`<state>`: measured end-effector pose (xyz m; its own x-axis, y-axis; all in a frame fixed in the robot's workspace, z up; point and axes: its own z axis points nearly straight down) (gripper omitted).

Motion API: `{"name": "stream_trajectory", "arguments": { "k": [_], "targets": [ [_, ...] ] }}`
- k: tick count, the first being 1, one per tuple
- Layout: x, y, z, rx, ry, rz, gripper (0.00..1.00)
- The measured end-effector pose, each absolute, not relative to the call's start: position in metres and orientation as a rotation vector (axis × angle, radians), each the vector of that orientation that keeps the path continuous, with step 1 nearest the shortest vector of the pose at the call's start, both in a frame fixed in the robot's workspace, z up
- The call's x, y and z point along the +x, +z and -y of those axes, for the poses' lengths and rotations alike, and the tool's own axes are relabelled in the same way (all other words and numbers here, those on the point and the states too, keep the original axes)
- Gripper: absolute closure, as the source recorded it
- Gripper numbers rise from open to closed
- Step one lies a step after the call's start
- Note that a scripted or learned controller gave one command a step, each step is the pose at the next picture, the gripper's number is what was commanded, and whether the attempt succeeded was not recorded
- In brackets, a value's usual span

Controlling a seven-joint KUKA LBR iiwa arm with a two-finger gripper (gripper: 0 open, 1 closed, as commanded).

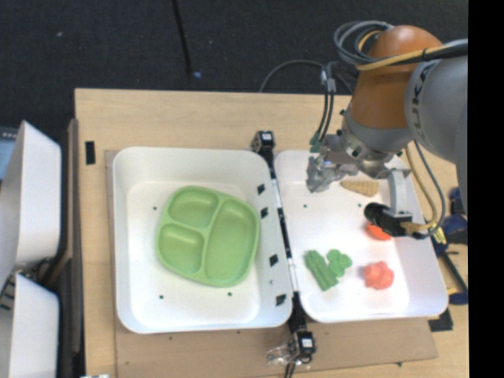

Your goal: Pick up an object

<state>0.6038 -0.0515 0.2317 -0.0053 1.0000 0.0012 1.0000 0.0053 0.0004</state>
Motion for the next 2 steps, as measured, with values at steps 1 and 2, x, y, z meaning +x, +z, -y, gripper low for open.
{"name": "stream_trajectory", "arguments": {
  "k": [1, 2],
  "targets": [
    [0.577, 0.243, 0.010, -2.213, -0.003, 2.228, 1.00],
    [0.557, 0.252, -0.033, -2.212, -0.003, 2.229, 1.00]
  ]
}}
